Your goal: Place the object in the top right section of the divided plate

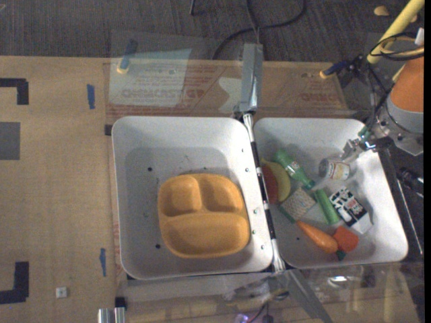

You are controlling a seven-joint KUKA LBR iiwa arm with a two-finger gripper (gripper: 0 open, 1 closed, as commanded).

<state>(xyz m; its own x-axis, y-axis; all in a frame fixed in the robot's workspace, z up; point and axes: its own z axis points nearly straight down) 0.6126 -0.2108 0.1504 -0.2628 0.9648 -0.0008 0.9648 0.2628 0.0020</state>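
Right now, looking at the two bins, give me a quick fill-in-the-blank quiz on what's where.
1. The divided plate lies in the ____ bin.
2. The plate's colour is ____.
3. The carrot lies in the ____ bin.
4. The gripper is above the ____ bin, near a small can.

Missing words: left; orange; right; right

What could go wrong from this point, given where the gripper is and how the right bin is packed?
The gripper sits at a small can lying on its side; it could roll away instead of being gripped.

The green bottle, carrot and small carton lie close together in the right bin, so a grasp could nudge or catch a neighbour.

The divided plate lies in the left bin; its top right section is small, so a drop may miss.
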